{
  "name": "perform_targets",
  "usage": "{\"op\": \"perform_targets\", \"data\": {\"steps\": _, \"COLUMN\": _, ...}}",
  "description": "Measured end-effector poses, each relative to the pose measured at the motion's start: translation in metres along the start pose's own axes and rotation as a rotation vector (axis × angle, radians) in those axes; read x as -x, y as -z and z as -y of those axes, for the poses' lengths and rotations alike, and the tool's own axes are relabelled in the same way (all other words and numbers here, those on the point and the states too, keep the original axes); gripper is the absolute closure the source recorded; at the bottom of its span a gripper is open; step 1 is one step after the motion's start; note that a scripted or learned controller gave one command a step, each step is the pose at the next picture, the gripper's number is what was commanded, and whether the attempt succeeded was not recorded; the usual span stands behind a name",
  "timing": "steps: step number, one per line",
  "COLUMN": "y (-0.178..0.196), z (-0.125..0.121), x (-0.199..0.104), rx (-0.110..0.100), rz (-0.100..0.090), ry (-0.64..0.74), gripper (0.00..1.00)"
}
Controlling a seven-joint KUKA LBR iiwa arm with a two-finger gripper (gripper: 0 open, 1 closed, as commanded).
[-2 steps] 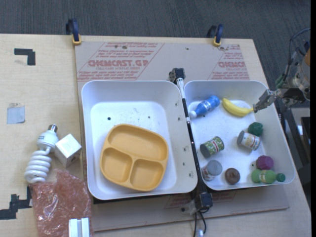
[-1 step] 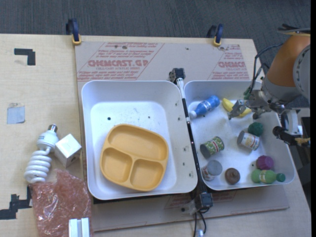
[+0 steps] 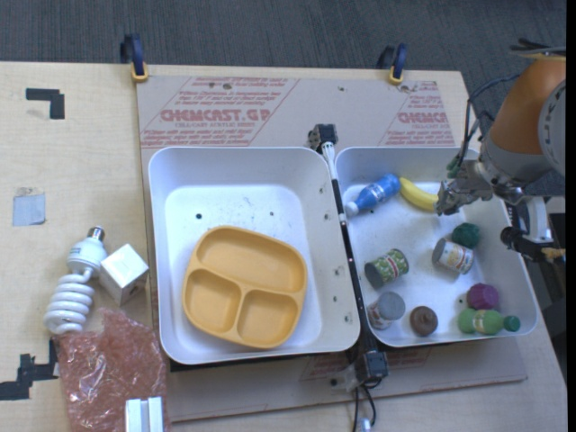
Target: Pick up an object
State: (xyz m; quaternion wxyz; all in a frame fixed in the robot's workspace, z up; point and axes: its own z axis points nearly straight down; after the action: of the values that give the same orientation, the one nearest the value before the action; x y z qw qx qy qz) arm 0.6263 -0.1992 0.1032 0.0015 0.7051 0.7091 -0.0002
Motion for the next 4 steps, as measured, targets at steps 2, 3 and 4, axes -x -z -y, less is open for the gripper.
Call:
{"op": "perform_targets", "data": {"steps": 2, "y": -0.01, "z": 0.028, "x": -0.05, "rx": -0.002, "rz": -0.002, "ry": -0.004, "gripper": 0.0}}
{"op": "perform_targets", "data": {"steps": 3, "y": -0.01, "z": 0.064, "x": -0.1, "rx": -0.002, "rz": -0.002, "ry": -0.006, "gripper": 0.0}}
{"op": "perform_targets", "data": {"steps": 4, "y": 0.0, "z": 0.063, "x": -0.099, "rx": 0.001, "rz": -0.001, "ry": -0.007, "gripper": 1.0}}
